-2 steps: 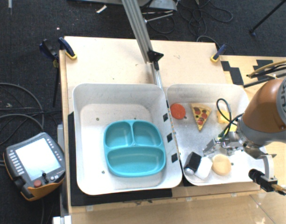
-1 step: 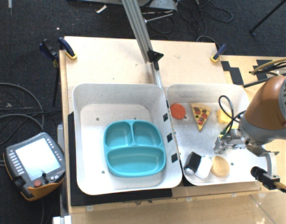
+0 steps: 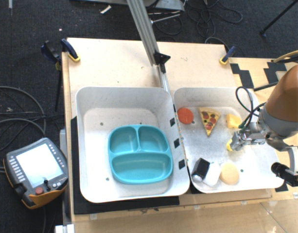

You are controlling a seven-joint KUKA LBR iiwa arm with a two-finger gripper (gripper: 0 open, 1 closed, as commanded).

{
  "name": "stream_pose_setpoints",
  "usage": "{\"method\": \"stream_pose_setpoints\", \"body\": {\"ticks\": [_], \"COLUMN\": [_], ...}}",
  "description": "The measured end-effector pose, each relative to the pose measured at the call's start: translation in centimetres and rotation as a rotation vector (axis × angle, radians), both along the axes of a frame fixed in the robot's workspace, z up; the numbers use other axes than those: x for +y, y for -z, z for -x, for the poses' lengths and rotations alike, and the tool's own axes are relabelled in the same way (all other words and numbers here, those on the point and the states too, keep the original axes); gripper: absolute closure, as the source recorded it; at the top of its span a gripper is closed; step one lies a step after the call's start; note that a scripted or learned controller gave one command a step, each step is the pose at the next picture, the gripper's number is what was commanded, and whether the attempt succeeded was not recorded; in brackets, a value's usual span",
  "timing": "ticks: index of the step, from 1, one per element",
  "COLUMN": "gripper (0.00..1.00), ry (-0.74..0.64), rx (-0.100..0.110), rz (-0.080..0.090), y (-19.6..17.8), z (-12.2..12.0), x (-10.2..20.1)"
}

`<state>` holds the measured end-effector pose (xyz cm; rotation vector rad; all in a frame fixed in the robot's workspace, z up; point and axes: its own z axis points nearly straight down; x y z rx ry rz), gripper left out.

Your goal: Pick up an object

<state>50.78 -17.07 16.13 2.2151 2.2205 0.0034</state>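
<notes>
The left bin held a blue plate. My gripper was low in the right bin, touching a small yellow thing; I cannot tell its state. Nearby lay pizza, a round cookie, a red ball.

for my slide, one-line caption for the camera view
KUKA arm's gripper low in the right bin near toy foods; teal divided plate sits in the left bin.

Light wooden bench, two white bins side by side
</notes>
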Motion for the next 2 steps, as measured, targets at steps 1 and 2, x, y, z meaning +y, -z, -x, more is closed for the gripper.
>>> {"method": "stream_pose_setpoints", "body": {"ticks": [1, 2], "gripper": [1.0, 1.0], "ry": [-0.001, 0.0], "rx": [0.0, 0.003], "rz": [0.0, -0.001], "y": [-4.4, -5.6], "z": [-0.7, -0.8], "x": [-0.2, -0.2]}}
